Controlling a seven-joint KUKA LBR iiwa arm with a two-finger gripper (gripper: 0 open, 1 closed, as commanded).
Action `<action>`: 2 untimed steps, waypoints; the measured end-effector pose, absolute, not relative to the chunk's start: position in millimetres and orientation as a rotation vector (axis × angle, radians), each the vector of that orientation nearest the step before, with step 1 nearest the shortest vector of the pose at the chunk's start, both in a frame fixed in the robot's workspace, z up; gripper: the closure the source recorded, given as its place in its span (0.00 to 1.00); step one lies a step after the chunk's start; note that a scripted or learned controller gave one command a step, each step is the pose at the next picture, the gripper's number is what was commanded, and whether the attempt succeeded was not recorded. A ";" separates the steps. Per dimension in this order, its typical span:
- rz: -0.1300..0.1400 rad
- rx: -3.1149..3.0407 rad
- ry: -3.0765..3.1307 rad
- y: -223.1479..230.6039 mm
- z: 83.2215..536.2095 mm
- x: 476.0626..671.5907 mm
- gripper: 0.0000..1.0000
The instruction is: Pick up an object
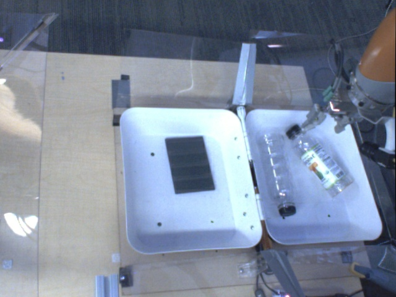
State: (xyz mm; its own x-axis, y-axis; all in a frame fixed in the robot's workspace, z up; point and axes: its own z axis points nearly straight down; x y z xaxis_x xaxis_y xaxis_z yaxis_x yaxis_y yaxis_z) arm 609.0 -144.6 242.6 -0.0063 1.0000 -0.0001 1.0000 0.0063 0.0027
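Gripper [326, 117], fingers spread and grasping nothing, poised over the far edge of the right bin [365, 228]; two clear bottles lie inside, one labelled [320, 167] just below the fingers, one unlabelled [278, 175] beside the left wall. Likely hazard: the smooth, round labelled bottle may roll or slip from closing fingers; the dark pad [190, 164] lies in the left bin [142, 228].

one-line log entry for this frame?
arm: over right bin far edge | gripper: above bottles, holding nothing seen | right bin: two clear bottles | left bin: dark slab
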 end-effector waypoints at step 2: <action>0.007 2.146 2.283 -204.8 88.7 573.2 0.00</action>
